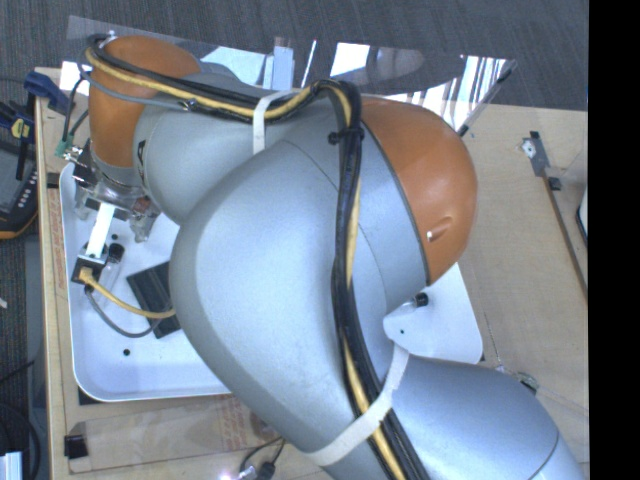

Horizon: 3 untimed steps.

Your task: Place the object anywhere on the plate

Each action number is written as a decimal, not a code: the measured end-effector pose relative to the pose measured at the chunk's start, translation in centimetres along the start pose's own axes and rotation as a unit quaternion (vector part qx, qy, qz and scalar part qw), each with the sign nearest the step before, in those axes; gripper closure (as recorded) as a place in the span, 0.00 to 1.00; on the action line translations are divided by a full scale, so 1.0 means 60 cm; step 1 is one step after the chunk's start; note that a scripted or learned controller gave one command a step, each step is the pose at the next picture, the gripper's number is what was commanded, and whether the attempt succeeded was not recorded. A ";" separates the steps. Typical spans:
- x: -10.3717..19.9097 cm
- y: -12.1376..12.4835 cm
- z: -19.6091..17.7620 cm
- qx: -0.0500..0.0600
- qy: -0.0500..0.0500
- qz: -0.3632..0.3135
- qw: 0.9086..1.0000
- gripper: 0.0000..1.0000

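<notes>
Where gripper (139,222) hangs, black obj (150,286) lies near.

- The arm's grey shell (290,298) is looking smooth and satin.
- The orange band (435,183) is shining glossy.
- The white bin (130,373) is gleaming like smooth plastic.
- The bench (520,238) is showing pale matt wood.

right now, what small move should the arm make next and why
Probably a short sideways shift of the gripper to centre it over the flat black block. The block lies on the floor of the left bin, apart from the gripper and a little lower in the view. I see nothing held, so lining up likely comes before any descent.
</notes>
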<state>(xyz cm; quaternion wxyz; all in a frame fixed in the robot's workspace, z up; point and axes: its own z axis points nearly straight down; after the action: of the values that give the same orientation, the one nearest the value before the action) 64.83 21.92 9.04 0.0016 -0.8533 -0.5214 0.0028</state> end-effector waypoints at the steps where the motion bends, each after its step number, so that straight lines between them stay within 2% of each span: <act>1: -0.010 0.020 -0.139 -0.001 0.003 0.429 0.903 0.00; 2: -0.153 0.034 -0.422 -0.002 0.003 0.411 0.912 0.00; 3: -0.153 0.035 -0.438 -0.006 0.004 0.410 0.912 1.00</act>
<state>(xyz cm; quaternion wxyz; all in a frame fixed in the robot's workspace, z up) 62.68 12.77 35.30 -0.0027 -0.9921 -0.1255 -0.0033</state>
